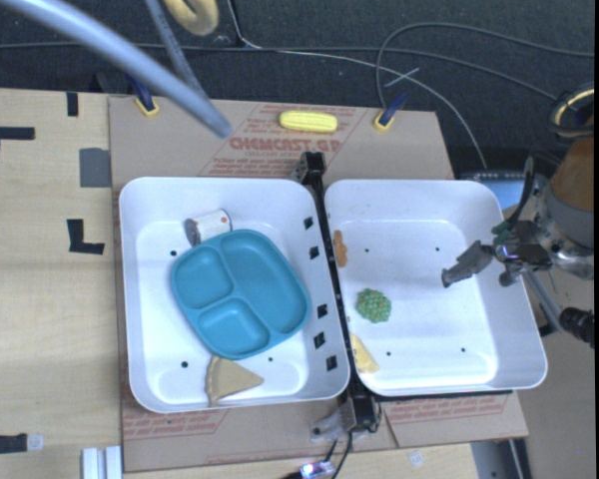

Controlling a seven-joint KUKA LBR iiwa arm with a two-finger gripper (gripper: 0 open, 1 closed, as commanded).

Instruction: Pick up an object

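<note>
Grey arm (569,218) with orange band reaching in over the right bin's (429,193) right rim, wrist low above that rim, dark pincer (464,265) extending leftward over the bin's right part

Both my white bins (419,208) look smooth, glossy plastic; the blue tray (242,292) matt plastic; the green lump (373,305) at six o'clock rough.

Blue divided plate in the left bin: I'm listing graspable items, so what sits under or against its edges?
A tan wedge pokes out by the blue divided plate's lower edge, and a small white cup lies at its upper edge. Anything beneath the plate is covered.
</note>
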